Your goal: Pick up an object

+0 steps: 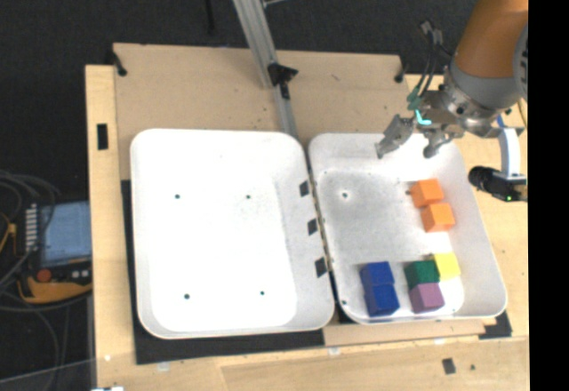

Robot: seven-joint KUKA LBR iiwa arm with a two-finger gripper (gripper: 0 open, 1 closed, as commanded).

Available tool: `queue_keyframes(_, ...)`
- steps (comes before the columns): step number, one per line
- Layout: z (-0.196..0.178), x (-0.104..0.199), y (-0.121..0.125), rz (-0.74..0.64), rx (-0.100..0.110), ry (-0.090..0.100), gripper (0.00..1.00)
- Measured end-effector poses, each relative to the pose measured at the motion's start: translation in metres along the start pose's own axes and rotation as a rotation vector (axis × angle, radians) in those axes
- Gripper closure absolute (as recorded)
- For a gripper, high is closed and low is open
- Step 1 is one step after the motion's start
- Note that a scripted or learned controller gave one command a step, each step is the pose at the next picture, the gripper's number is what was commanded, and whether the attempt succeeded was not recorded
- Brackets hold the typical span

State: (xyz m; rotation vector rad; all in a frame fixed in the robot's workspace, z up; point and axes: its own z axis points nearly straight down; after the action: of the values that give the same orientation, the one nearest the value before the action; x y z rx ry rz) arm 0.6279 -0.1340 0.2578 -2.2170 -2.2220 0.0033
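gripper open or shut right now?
Open. The gripper hangs over the far edge of the right bin with its two fingers splayed apart, a clear gap between them and nothing held in it.

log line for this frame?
gripper open, over right bin far edge | holding nothing | orange blocks nearest | left bin

The arm (491,34) is cut off by the picture's top and right edges, so its upper links are out of sight. The worktop (267,367) runs off the bottom edge. At the left edge, a blue-screened device (62,234) and its cables (13,203) are cropped and too blurred to identify.
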Motion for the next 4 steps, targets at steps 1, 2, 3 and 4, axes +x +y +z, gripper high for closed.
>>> queue_keyframes(1, -0.002, 0.0, 0.001, -0.001, -0.004, -0.001, 0.0)
queue_keyframes(2, 0.048, -0.008, -0.008, 0.004, 0.001, -0.002, 0.0)
queue_keyframes(3, 0.092, -0.005, -0.013, 0.005, 0.001, -0.002, 0.0)
queue_keyframes(4, 0.147, -0.01, -0.023, 0.005, 0.001, -0.001, 0.0)
